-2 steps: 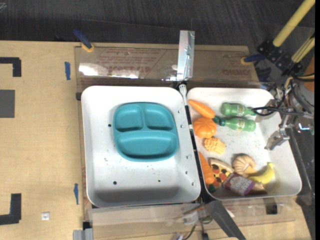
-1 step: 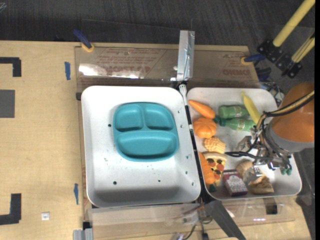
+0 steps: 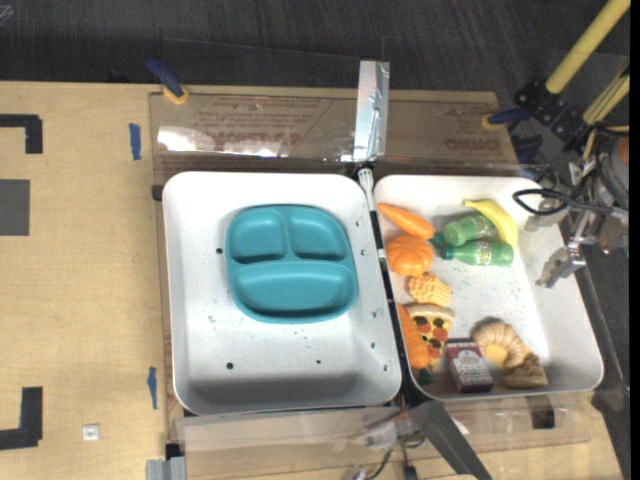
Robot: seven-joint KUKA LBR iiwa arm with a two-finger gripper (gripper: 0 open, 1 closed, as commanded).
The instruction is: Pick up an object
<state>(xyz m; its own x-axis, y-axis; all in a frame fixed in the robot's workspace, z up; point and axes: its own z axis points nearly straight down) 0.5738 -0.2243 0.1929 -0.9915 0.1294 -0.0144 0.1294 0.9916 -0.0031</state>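
Plastic toy food lies heaped in the right bin (image 3: 560,363), all of it to the left of the gripper (image 3: 556,268), which hangs at that bin's right wall with nothing between its fingers; they look parted, released. Nearest the fingers sits the green bottle (image 3: 478,253), with a second green piece (image 3: 462,231) and one yellow banana (image 3: 497,218) just above it. Farther off lie one carrot (image 3: 405,220), one small pumpkin (image 3: 410,256), one corn piece (image 3: 430,289), one pizza slice (image 3: 428,328), one dark red box (image 3: 467,363) and one croissant-like pastry (image 3: 503,345). Nothing is lifted yet, so choosing, closing and raising all remain. Farthest left, one teal divided plate (image 3: 291,263) rests in the left bin (image 3: 195,298).
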